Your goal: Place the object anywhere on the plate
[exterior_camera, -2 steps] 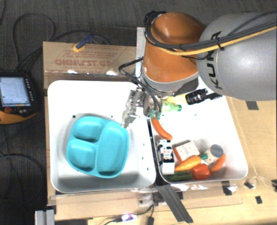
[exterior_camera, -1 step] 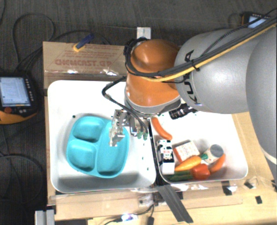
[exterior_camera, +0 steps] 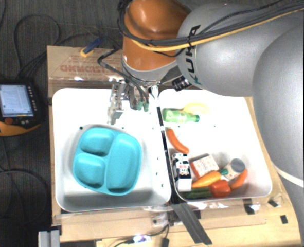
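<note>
Grey arm (exterior_camera: pixel 234 40) overhangs turquoise three-compartment plate (exterior_camera: pixel 107 160), nothing on it.

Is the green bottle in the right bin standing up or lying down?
Lying down. The green bottle rests on its side near the far end of the right bin, long axis running left-right, beside a yellow item.

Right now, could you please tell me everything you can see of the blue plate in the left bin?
The blue plate is a turquoise tray with rounded corners, plastic by its look, divided into three compartments: two smaller ones on its left side and one long one on its right. It lies flat and slightly rotated on the floor of the left bin, toward the bin's near end. Nothing lies in any compartment. The gripper hangs above the bin's far end, apart from the plate.
</note>
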`<action>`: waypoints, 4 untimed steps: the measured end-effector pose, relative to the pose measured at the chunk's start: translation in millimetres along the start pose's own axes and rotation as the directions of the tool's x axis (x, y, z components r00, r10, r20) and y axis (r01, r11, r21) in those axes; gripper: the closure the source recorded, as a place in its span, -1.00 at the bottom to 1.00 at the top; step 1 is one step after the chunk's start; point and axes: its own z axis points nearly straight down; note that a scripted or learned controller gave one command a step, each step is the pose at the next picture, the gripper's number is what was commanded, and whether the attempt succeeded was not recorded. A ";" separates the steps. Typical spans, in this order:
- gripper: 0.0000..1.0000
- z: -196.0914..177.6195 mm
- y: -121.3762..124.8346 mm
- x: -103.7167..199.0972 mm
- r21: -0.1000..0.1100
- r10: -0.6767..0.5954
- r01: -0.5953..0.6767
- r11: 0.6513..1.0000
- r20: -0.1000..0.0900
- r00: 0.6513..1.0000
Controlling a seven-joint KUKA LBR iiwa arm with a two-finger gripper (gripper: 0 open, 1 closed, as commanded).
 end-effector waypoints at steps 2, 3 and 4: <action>1.00 46.0 60.4 127.8 -0.001 -0.161 0.161 0.987 -0.006 0.987; -1.00 45.9 60.2 127.6 -0.001 -0.160 0.160 0.987 -0.005 0.987; -1.00 45.9 60.2 127.6 -0.001 -0.160 0.160 0.987 -0.005 0.987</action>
